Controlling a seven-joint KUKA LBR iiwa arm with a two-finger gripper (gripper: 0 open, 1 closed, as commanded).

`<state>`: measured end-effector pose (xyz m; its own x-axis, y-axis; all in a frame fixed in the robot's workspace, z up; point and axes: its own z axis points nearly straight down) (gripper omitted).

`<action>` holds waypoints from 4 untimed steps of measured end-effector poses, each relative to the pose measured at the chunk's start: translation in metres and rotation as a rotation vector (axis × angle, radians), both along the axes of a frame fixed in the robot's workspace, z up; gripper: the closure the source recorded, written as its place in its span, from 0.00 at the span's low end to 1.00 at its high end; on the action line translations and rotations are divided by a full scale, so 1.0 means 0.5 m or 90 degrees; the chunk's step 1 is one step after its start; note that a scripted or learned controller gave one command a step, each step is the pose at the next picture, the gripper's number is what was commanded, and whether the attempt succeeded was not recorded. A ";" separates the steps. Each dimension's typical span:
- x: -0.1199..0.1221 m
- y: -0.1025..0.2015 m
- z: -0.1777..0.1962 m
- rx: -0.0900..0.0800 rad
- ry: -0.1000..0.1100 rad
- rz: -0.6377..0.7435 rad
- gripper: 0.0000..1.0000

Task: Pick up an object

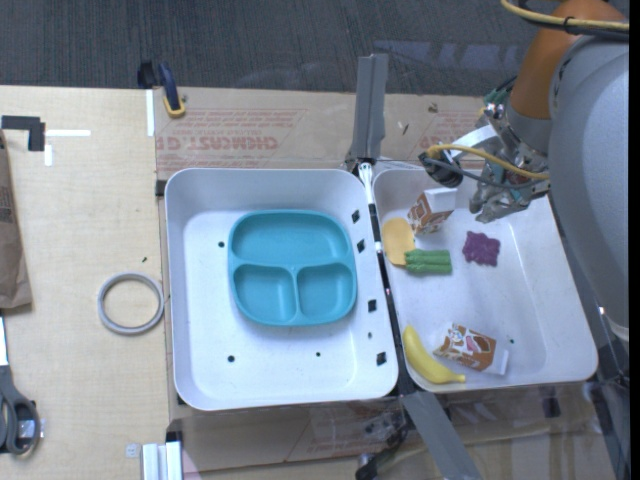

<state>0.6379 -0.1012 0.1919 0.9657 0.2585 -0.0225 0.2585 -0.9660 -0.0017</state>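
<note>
Purple object (pixel 481 249) lies in right bin (pixel 560 298); gripper (pixel 497 200) above, finger state unclear, perhaps empty.

Two white bins sit side by side, a left bin (pixel 190 298) and a right bin (pixel 545 318); the left bin holds one teal divided plate (pixel 293 267) with three compartments; the right bin holds six small things, counted outward from the plate: one yellow slice-shaped piece (pixel 397 239) nearest it, one green ridged piece (pixel 428 261) just beyond, one brown-and-white carton (pixel 431 213) up and to the right, one purple cluster (pixel 481 248) farther right, one banana (pixel 428 361) below and to the right, one printed packet (pixel 469 347) just past the banana; on the bench to the plate's left lies one grey ring (pixel 131 302); far to its lower left, one pair of scissors (pixel 17 420).
</note>
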 end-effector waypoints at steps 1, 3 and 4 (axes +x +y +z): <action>0.020 -0.039 -0.201 0.003 -0.013 0.019 1.00; 0.023 -0.076 -0.079 0.005 -0.013 0.153 1.00; 0.022 -0.076 -0.079 0.004 -0.012 0.153 0.00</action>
<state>0.6491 -0.1391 0.1524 0.8765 0.4815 -0.0019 0.4815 -0.8765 -0.0009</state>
